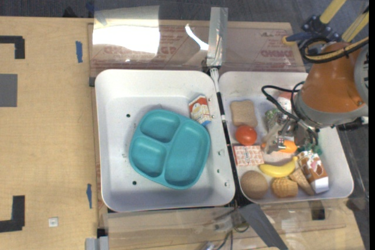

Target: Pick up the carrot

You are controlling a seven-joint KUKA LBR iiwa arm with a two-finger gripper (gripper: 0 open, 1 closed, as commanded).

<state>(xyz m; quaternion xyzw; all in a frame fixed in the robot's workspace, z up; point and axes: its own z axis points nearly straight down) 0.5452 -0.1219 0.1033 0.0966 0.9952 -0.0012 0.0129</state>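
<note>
One claw, mine, hangs low in the right bin; I cannot tell how far open it is. Just beneath it an orange carrot shows, with a banana below and a tomato to its left.

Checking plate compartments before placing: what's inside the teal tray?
The teal tray has three compartments with nothing visible in them. A small carton sits by its upper right rim.

My arm reaches in from the right, its orange band just above the wrist. My wrist bends downward and my claw hangs low, pointing down and leftward, with black cables looping beside it.
</note>
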